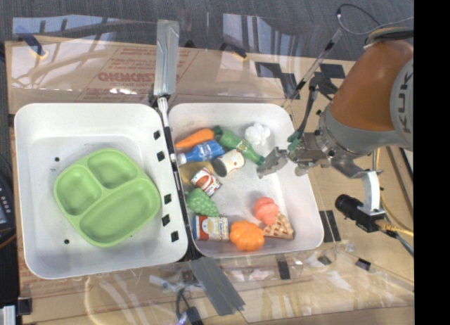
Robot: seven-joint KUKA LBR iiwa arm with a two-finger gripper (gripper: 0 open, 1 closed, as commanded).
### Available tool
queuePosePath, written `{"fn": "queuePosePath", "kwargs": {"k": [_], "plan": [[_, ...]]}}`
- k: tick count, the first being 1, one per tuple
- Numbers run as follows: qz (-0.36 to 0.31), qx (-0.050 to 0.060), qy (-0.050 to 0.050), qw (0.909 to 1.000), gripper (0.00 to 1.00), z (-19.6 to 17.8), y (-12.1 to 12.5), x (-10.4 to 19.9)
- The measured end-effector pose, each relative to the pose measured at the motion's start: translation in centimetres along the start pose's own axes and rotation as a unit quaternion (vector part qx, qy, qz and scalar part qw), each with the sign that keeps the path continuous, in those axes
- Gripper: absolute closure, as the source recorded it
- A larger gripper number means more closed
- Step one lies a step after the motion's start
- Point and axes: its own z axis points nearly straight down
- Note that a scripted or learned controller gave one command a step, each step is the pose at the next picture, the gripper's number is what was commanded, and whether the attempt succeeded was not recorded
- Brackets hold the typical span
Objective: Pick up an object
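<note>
From above, two shallow white bins sit side by side on the bench. The left bin [42, 126] has smooth, rounded walls and holds a lime-green divided plate [107, 197] of glossy plastic, three compartments moulded into it, with bare floor open all round it.

The right bin [299, 207] is crowded with toy food, mostly along its left wall: a tapered orange carrot [195, 138], a blue bottle [202, 153] lying on its side, a green bottle [238, 145], a small cylindrical can [229, 163], a red-and-white labelled can [205, 181], a knobbly green cone-shaped piece [202, 203] and another labelled can [211, 228]. A lumpy white piece [257, 134] lies near the far wall. Toward the near edge sit a rounded orange pumpkin-like fruit [247, 236], a pink ridged piece [266, 209] and a waffle-textured wedge [280, 228] — these three touching or nearly so.

The gripper [271, 164] reaches in over the right wall, its grey metal fingers above the open patch of floor at the bin's middle-right, just beside the green bottle's end. Nothing is between the fingers; whether they are spread or closed I cannot tell. The open floor lies between the gripper and the pink piece.
</note>
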Motion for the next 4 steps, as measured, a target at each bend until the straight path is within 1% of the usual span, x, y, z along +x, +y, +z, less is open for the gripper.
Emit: {"fn": "queuePosePath", "kwargs": {"k": [1,2,3,4], "plan": [[-0.059,0.001,0.0,0.9983,0.0,10.2,-2.6,2.5],[-0.003,-0.002,0.0,1.0,0.0,6.8,-2.0,12.1],[0.051,0.0,-0.001,0.9987,0.0,11.3,2.1,4.8],[0.003,-0.002,-0.001,1.0,0.0,5.8,4.9,-1.4]]}}
